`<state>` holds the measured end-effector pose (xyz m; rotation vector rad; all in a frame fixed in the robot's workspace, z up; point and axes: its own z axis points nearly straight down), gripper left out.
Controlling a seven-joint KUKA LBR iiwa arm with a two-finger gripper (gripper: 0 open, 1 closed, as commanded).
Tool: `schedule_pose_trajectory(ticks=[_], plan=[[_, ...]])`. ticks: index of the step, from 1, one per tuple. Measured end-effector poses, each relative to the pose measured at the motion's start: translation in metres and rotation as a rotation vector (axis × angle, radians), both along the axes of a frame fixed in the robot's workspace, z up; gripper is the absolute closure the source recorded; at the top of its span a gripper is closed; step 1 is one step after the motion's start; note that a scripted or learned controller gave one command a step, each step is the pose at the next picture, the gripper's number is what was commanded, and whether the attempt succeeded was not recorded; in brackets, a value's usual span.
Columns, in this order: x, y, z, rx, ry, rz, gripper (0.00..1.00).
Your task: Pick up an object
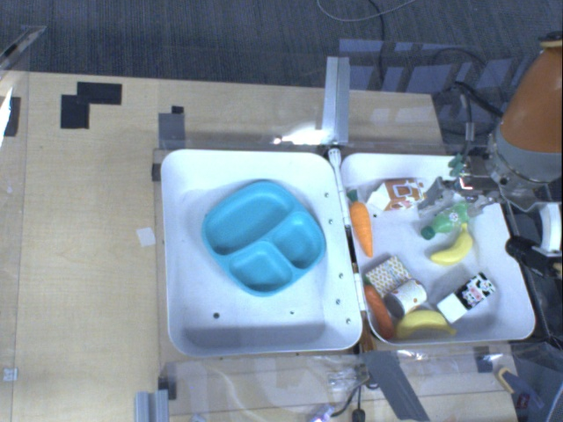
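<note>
The tool (453, 193), its opening impossible to tell, hangs over a green toy (442, 222) near the right bin's (524, 323) far edge; a straight descent clear of the neighbouring banana (452, 248) looks wisest.

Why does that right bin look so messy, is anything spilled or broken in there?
Nothing looks spilled or broken. The right bin just holds a loose jumble: a carrot along the divider, two bananas and small boxes lying at odd angles. The blue plate sits skewed in the left bin.
</note>
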<state>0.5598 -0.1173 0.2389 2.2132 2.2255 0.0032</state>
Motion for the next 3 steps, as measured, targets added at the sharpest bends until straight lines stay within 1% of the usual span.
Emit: schedule_pose_trajectory(ticks=[1, 2, 3], plan=[[-0.018, -0.041, -0.05, 0.0, -0.001, -0.119, 0.0], [0.008, -0.072, -0.143, -0.001, -0.003, -0.088, 0.0], [0.009, -0.072, -0.132, -0.001, -0.005, -0.087, 1.0]])
